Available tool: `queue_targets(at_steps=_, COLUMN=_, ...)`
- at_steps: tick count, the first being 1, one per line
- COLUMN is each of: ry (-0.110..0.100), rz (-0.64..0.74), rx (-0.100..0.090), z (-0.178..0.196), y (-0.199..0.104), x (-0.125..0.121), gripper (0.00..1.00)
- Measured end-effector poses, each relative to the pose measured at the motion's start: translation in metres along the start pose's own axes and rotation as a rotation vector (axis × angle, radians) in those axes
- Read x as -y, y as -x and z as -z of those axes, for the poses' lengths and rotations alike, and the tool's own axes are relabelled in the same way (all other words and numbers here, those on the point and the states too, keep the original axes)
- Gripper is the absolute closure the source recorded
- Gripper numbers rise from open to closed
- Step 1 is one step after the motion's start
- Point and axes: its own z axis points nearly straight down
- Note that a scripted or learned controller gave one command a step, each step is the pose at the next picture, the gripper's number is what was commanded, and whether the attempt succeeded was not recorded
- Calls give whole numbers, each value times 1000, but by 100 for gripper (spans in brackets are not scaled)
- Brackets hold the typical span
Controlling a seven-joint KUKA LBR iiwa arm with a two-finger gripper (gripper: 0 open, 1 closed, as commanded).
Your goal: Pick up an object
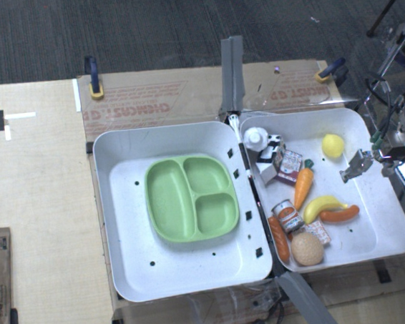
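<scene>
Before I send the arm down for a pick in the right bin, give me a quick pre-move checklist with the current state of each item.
1. Gripper over the right bin, near its right wall: ok.
2. Nothing between the fingers yet: ok, none seen.
3. Fingers open for a grasp: cannot tell at this size.
4. Isolated target: ok, the lemon sits apart from the other items.
5. Crowding near the divider: not ok; carrot, can, banana and the round brown object lie packed together.
6. Left bin holds the green divided plate, away from the arm: ok.
</scene>
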Motion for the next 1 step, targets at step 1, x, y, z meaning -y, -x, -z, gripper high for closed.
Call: queue_targets(at_steps=1, ry=2, rz=-15, rx=1, z=-124, y=-64, x=-54, gripper=0)
